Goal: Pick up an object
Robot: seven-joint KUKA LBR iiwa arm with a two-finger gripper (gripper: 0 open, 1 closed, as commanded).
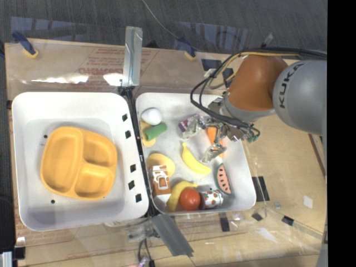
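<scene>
The claw (214, 143) hangs low in the right bin (240, 178), over its upper right part, and whether it is apart or together I cannot tell; an orange carrot (213, 133) shows right at it, though a grip on it is not clear. Just at 7 o'clock from the claw lies a banana (193, 161), and at 6 o'clock a watermelon slice (222, 178). At 9 o'clock sit a green piece (155, 130) and a white egg (151, 115). Near the bin's bottom edge rests a red tomato (189, 199). The left bin (33, 105) holds a yellow divided tray (78, 162).
</scene>
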